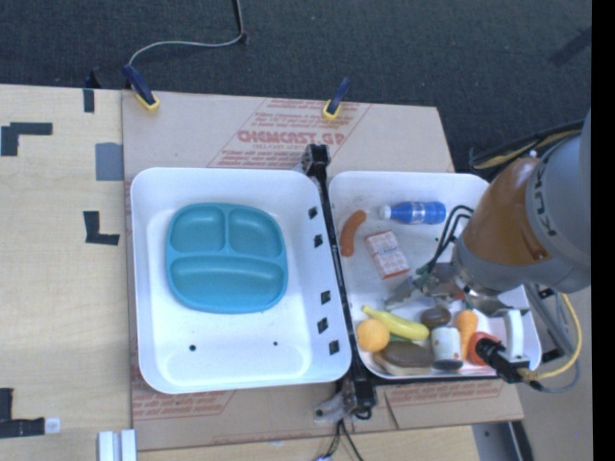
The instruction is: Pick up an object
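The gripper (437, 296) of the grey KUKA arm (538, 224) was down inside the right bin (408, 182), low over the clutter at that bin's near end; whether it was spread or closed could not be told from above, and nothing was visibly held. Just beneath and beside it lay a dark brown rounded object (434, 316), an orange carrot-like piece (467, 325) and a small white cup-like item (446, 344). To their left sat a yellow banana (396, 324) touching an orange fruit (373, 335), with a flat dark brown piece (408, 355) against the near wall. Farther up the bin were a small red-and-white box (385, 253), an orange-brown sausage (352, 232) near the dividing wall, and a blue-and-white bottle (413, 213) lying on its side near the far wall. The left bin (154, 353) held a teal divided plate (228, 257) with three compartments. Both bins rested on a cardboard sheet (279, 137) fastened by two yellow-and-blue clamps (141, 88) at its far edge.
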